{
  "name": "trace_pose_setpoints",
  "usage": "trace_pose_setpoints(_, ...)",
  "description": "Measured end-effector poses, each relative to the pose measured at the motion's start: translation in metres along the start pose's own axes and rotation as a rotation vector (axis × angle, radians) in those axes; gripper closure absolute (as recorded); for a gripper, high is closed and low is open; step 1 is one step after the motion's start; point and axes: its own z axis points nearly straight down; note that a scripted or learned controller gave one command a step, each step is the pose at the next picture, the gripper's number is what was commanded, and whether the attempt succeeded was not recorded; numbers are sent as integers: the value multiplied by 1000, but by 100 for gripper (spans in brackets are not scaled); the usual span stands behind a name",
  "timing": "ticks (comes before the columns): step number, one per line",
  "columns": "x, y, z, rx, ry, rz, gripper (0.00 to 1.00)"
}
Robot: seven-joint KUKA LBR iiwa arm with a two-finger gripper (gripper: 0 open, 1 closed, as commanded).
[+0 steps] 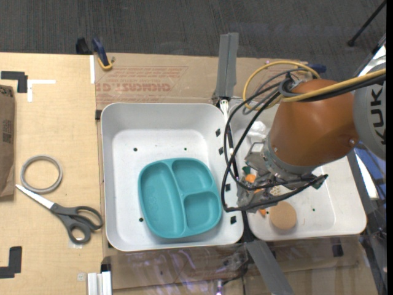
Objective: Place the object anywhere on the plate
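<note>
Claw (265,192) hangs over right bin (344,223) on cardboard-topped bench (49,121).

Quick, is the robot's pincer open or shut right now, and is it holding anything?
Pincer: cannot be told. It hangs over the right bin near a round tan object, with cables and the wrist in the way.

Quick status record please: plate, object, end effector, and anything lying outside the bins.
plate: teal, three compartments, nothing on it, in the left bin, toward its front
object: round tan piece in the right bin, near its front edge
end effector: over the right bin, behind the object, hidden under the orange wrist; grasp state not readable
task state: object not yet on plate
outside bins: scissors and tape roll on the bench, left
</note>
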Motion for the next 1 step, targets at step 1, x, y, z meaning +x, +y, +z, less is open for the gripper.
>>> trace_pose_setpoints(1,-96,-10,0,-1,-1,-97,100)
